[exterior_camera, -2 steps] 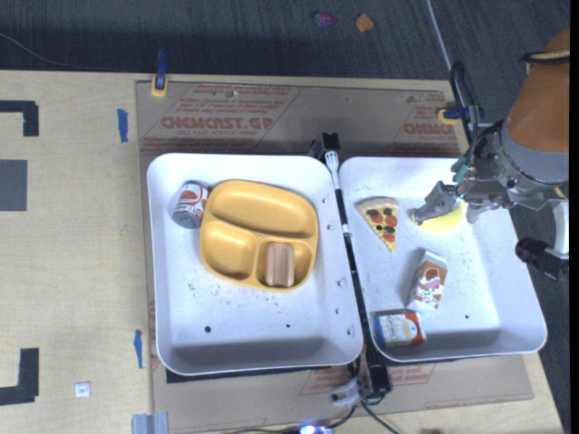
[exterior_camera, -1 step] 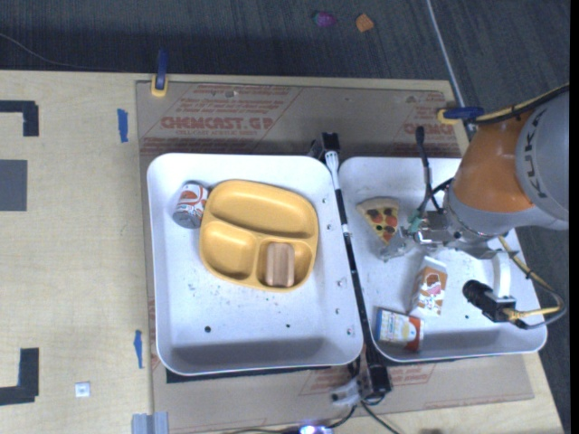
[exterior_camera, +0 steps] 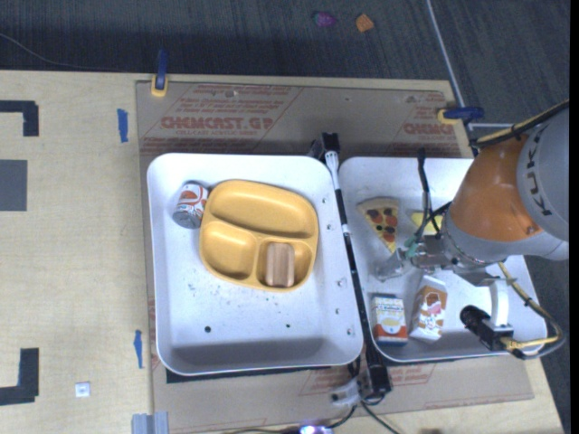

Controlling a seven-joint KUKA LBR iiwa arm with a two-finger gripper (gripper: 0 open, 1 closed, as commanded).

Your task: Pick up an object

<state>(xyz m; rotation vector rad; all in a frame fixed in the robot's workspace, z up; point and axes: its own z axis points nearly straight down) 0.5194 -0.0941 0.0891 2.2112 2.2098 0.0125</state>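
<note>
Camera view: the gripper (exterior_camera: 404, 259) is hanging low in the right bin (exterior_camera: 529, 283), near the pizza slice (exterior_camera: 381, 220); its opening cannot be told. The slice is lying flat, likely light, stiff and thin, so gripping across its edges is advisable. Two small cartons (exterior_camera: 409, 315) are crowding the near wall, limiting room there.
</note>
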